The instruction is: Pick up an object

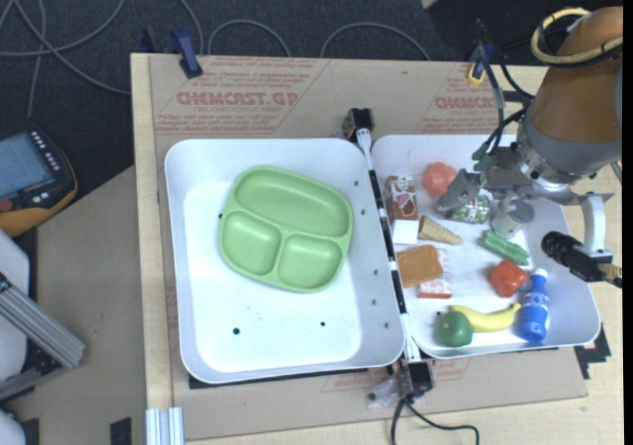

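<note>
Gripper [473, 198], state not discernible, is positioned over right bin [584, 319] beside red ball [439, 177]; ball judged light, smooth, likely to roll, best grasped across its middle.

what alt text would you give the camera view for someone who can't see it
A grey and orange robot arm reaches from the right over the right white bin, its pincer low among toy foods: a banana, a green apple and a blue bottle. The left white bin holds a green divided plate.
</note>
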